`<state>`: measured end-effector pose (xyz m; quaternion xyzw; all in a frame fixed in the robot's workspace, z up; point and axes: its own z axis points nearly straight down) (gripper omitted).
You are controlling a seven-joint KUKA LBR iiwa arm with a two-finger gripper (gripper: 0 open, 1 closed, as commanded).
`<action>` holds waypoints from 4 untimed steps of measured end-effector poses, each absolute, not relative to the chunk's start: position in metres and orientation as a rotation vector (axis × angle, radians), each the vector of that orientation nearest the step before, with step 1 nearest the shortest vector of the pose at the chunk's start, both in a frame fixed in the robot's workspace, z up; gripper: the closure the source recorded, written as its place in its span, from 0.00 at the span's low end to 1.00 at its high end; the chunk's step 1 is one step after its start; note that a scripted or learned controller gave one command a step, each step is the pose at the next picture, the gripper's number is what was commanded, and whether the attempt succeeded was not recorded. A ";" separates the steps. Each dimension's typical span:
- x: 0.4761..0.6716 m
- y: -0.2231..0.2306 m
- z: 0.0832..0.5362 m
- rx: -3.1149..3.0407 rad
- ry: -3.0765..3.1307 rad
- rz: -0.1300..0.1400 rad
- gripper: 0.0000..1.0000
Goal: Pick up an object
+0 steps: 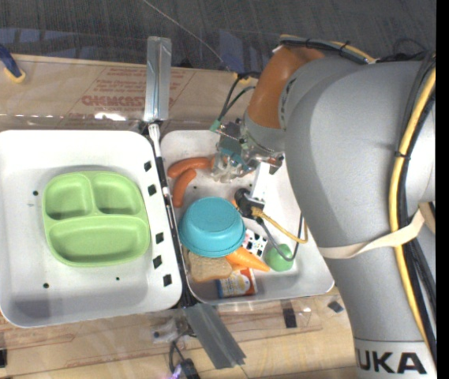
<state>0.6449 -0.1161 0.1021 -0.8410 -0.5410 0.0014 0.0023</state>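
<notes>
Grey arm (366,172) filling the right of the frame, reaching down into the right bin (312,279). Left bin (11,235) carrying a green divided plate (95,216) at centre-left. Blue bowl (211,227) sitting mid-frame in the right bin, orange sausage-like pieces (185,176) lying just above it, carrot (249,260) below. Claw (232,163) hanging beside the sausages; gap or grip impossible to tell.

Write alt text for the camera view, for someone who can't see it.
A grey robot arm reaches its gripper into the right bin, above a hot dog, blue bowl and carrot. The left bin holds a green divided plate.
</notes>
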 end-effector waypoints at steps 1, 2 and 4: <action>0.655 -0.084 0.197 -2.699 -1.611 -0.009 1.00; 0.609 -0.119 0.178 -2.754 -1.504 0.008 1.00; 0.551 -0.203 0.092 -2.622 -1.726 0.003 1.00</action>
